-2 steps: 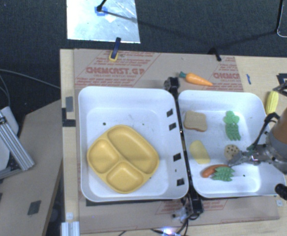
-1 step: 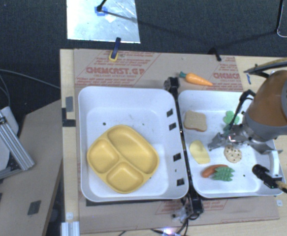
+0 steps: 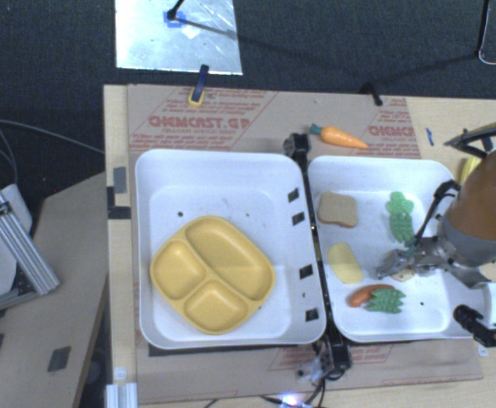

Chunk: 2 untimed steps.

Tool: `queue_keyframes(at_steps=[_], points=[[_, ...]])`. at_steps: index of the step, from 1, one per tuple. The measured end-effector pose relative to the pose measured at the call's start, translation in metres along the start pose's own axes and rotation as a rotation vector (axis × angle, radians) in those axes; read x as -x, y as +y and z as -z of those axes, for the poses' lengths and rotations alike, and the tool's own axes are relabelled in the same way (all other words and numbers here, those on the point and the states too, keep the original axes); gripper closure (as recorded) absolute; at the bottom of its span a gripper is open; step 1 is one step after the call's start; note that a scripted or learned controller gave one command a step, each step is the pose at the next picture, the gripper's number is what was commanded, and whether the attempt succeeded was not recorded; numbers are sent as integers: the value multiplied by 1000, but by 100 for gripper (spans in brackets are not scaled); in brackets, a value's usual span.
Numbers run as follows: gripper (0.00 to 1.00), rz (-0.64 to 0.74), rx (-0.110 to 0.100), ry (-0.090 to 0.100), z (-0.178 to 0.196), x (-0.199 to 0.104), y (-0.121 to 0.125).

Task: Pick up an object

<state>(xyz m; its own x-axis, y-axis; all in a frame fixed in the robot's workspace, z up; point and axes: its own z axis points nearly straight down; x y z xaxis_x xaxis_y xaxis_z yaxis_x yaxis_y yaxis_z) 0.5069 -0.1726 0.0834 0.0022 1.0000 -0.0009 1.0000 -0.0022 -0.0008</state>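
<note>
Yellow plastic marks the divided plate [image 3: 213, 273] lying in the left bin [image 3: 158, 177], its three compartments facing up, in the lower middle of the frame. The right bin [image 3: 435, 174] sits just beside it, and it carries the loose toy food: a brown bread slice [image 3: 339, 210] near its upper left corner, a pale yellow piece [image 3: 344, 263] below that, a green leafy item [image 3: 399, 217] toward the upper right, and, low in the bin, a small orange-red piece [image 3: 360, 296] touching a dark green leafy piece [image 3: 386, 300]. The arm [image 3: 486, 215], grey with its orange band, comes in from the right edge of the frame and reaches down into the right bin. The gripper [image 3: 398, 266] is low over the bin floor, between the green leafy item above and the dark green piece below, with the pale yellow piece near on its left. Its fingers are blurred and small, so how far they are apart cannot be told, nor whether anything lies between them. A toy carrot [image 3: 339, 137] rests on the brown cardboard-covered surface [image 3: 230, 121] above the bins, just outside the right bin's upper left corner. A silvery sheet [image 3: 178, 22] lies at the upper left of the frame.
</note>
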Motion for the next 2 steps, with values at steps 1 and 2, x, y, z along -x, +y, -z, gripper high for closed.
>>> queue_keyframes(at_steps=[1,2], points=[[0,2,6,-3,14,36,21],[0,3,-3,4,0,4,-20]])
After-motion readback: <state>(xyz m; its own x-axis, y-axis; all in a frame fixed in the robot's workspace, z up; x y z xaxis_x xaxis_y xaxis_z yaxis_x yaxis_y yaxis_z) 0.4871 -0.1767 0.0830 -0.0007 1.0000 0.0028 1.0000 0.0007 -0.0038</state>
